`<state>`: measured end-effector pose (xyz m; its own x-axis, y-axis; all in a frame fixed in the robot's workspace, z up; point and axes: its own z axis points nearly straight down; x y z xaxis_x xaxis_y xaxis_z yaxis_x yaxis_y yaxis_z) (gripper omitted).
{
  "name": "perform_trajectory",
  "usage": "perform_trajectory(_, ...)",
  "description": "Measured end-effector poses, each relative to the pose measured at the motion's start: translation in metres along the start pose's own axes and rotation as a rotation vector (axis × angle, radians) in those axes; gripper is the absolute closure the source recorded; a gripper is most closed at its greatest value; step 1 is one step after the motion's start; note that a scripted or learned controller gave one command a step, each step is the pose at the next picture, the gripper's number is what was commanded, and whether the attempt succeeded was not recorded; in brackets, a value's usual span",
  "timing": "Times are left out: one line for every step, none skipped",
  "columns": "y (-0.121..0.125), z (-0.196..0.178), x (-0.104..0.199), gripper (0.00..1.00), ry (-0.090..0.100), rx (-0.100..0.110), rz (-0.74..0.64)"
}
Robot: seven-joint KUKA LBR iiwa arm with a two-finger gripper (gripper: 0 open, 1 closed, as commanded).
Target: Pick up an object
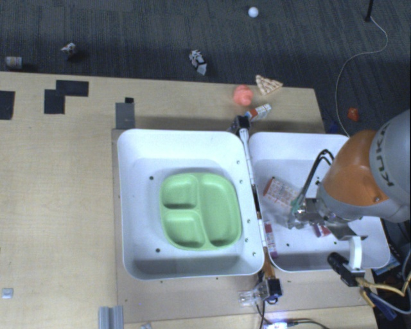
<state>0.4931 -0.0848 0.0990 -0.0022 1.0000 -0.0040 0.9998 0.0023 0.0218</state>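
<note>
camera view looks down on a tan worktop [58, 212] carrying two shallow white bins side by side. left bin [138, 193] holds a light green divided tray [199, 209] with three compartments, lying flat near the bin's middle. right bin [282, 151] has the grey arm [395, 160] reaching in from the right, its orange band [353, 173] sitting over the bin's right half. tool [302, 215] is down low inside the right bin, near the bin's middle; whether it is apart or together cannot be told, since the wrist covers it. a small white packet with red print [279, 191] lies on the bin floor just left of the tool, tilted; whether the two touch cannot be made out. a thin dark and red item [324, 228] lies just beside the tool on its right, partly hidden by the arm.

at the far edge of the worktop, beyond the bins, sit a pink ball [243, 95], a tan wedge-shaped piece [268, 84] and a small red and white tube [260, 112]. on the dark floor [160, 32] farther off lie a small white ball [253, 11] and a few bits of debris.
</note>
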Motion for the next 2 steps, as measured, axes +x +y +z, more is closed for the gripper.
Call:
perform_trajectory(0.0273, -0.033, -0.0622, 1.0, 0.002, 0.018, 0.001)
perform_trajectory(0.0272, -0.0327, -0.0615, 0.0, 0.004, 0.019, 0.0)
